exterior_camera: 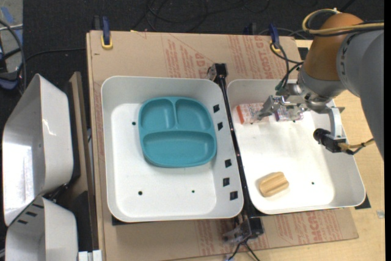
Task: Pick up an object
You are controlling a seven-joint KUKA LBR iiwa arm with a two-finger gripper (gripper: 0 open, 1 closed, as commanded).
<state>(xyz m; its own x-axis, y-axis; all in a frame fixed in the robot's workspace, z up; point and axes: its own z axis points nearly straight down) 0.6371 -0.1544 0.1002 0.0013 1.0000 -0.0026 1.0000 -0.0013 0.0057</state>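
From the overhead camera I've got the gripper (276,109) low in the right bin (348,192), just beside the small white-and-red carton (245,112) at the far left corner; whether it's open or closed, I cannot tell. I'd centre over the carton before descending, since it sits close to the wall.

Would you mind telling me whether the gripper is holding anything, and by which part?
It cannot be told: the gripper sits beside a small white-and-orange packet in the right bin.

high slanted view over both bins (116,150)
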